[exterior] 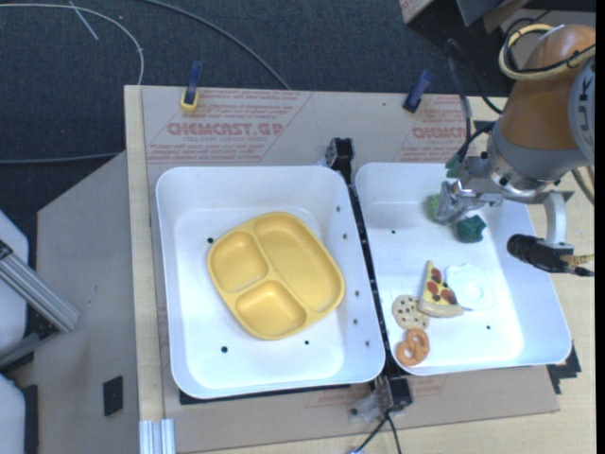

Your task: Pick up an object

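My gripper [457, 206] is low over the far part of the right bin [529, 339]. A small green object [467, 225] lies right beneath and beside its tip, partly hidden by the metal fingers. Nearer the front of the same bin lie a pizza slice toy [437, 291], a white round piece [470, 285], a chocolate-chip cookie [407, 311] and an orange pretzel [412, 348]. A yellow divided tray [274, 274] sits in the left bin [180, 348].
The grey arm with its orange band [548, 74] reaches in from the upper right, above the right bin's far corner. A black clamp [338, 151] sits between the bins at the back. Blue clips [193, 88] hold the cardboard base.
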